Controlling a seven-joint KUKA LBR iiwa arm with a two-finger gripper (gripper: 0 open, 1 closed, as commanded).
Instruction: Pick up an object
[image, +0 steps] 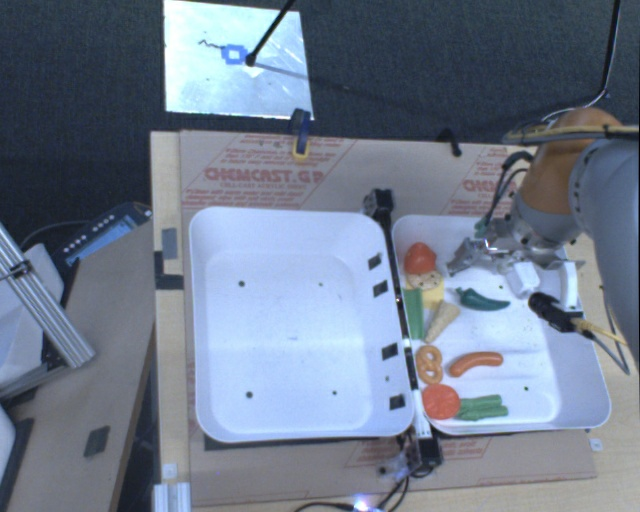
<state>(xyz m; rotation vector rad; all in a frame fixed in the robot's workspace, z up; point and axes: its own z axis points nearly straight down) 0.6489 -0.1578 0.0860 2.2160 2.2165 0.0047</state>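
Dark carpet surrounds your bench, where two shallow white bins (290, 230) sit side by side. Your gripper (478, 248) hangs over the right bin's far edge, jaws unreadable; the dark green plastic pepper (483, 298) lies just below it.

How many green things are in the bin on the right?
3. A dark green pepper lies mid-bin near the tool, a green stalk runs along the left wall, and green beans sit at the front. The arm may hide others.
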